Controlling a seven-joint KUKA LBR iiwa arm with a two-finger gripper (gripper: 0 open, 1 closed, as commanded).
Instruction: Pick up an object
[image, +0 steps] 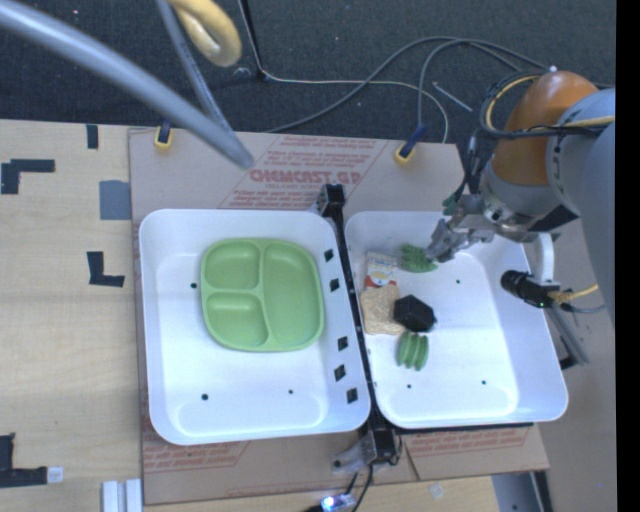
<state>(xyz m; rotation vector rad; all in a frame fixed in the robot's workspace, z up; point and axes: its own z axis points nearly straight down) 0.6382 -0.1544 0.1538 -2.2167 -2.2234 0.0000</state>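
Two white bins sit side by side on the desk (60, 300). We see the left bin (165, 330) holding a green divided plate (264, 296), lying flat near its centre. The right bin (520, 380) holds four small things: a green leafy piece (416, 260) at about 11 o'clock of the bin, a small card or packet (380, 270) just beside it toward 9, a tan flat piece (377, 310) below that, a black block (413, 313) near the middle, and a green ridged piece (411, 351) at 6 o'clock of the block. The hand (440, 248) is low over the bin, touching or just beside the leafy piece. We cannot tell its opening or whether it grips anything.
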